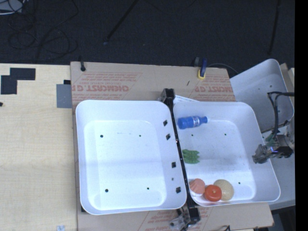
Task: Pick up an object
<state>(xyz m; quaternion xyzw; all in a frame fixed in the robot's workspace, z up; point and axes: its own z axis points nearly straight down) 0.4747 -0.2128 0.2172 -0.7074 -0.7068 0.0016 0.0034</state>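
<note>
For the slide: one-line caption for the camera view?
Blue bottle, green item and three round items in right bin; claw at its right rim.

- Red printed lettering is showing on the flat brown cardboard sheet (144, 83) lying under the two bins; seen upside down, it is reading "CHEMCAST, G…" near the sheet's far left part.
- A second run of the same red print is appearing on the far right part of the cardboard, cut off by the bin, with only "G.P" legible.
- Further red print is peeking out along the cardboard's near edge, too small to read.
</note>
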